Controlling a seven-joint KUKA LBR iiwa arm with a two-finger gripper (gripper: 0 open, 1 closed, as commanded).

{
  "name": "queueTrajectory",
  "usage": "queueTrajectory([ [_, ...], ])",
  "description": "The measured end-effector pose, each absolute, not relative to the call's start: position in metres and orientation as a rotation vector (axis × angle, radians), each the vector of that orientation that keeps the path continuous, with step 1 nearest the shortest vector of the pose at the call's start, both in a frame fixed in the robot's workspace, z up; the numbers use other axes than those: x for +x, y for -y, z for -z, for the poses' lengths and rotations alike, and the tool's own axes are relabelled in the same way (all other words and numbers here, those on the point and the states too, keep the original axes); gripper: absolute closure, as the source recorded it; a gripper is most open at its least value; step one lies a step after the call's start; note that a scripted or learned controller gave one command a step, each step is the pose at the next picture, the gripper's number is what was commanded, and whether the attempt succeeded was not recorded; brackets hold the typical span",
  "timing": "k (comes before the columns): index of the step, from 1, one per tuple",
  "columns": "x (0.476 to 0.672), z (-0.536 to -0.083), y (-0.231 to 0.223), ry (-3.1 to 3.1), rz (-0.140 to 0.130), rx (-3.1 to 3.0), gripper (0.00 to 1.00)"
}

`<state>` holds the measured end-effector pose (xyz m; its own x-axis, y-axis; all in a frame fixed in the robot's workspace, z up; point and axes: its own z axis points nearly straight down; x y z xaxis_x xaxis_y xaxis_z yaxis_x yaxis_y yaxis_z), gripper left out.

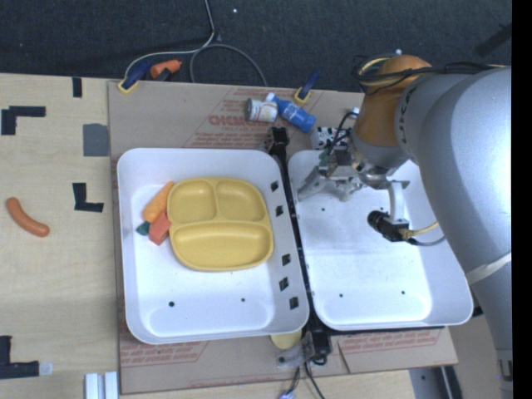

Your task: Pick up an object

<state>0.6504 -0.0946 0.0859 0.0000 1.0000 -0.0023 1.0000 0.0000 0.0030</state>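
My gripper hangs low over the far left part of the right bin. Its silver fingers stand apart, open, with nothing between them. The left bin holds a yellow divided plate. An orange carrot-shaped toy and a small red and green piece lie against the plate's left side. The grey arm with its orange band comes in from the right.
A blue and white bottle lies on the cardboard behind the bins. An orange sausage toy rests on the bench far left. Clamps and a cable sit at the back edge. A black fitting with a cable hangs over the right bin.
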Motion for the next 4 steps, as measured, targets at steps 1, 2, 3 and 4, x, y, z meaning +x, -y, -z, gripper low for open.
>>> queueTrajectory([
  [1, 0.669, -0.085, 0.102, -2.223, -0.002, 2.218, 0.00],
  [2, 0.669, -0.096, 0.102, -2.222, 0.000, 2.215, 1.00],
  [3, 0.670, -0.194, 0.137, -2.214, -0.006, 2.216, 1.00],
  [4, 0.618, -0.184, 0.087, -2.228, 0.004, 2.221, 1.00],
])
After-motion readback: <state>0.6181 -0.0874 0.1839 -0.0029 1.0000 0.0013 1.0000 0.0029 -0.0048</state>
